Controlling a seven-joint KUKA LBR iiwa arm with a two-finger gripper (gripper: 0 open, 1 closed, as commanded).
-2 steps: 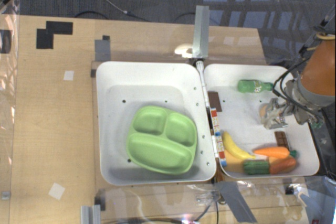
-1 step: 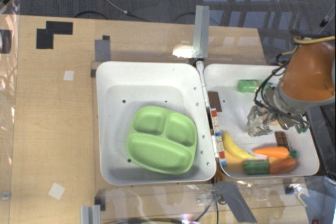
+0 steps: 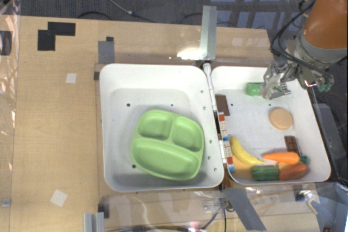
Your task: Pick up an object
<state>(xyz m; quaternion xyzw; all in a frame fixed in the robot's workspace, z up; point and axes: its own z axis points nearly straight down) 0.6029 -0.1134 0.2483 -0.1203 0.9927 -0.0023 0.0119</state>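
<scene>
From the overhead camera view, the pick hadn't really happened as far as I could tell. The claw (image 3: 277, 84) was hanging over the far end of the right bin (image 3: 321, 165), right beside a small green block (image 3: 253, 88), maybe just touching its edge, but I saw nothing between the fingers. Whether they were spread or pinched, I honestly couldn't tell, too small and too much glare on the metal.

Everything else in that bin sat flat on the bottom: a round tan cookie-looking disc (image 3: 281, 118) in the middle, a banana (image 3: 243, 153), a carrot (image 3: 281, 158), something dark green (image 3: 265, 173) and something reddish (image 3: 294, 170) bunched at the near end, plus a brown chocolate-bar piece (image 3: 292, 143). The left bin (image 3: 117, 81) had a green divided plate (image 3: 167, 144).

My guess was the green block was the target, so the whole grab and lift was left to do.
</scene>
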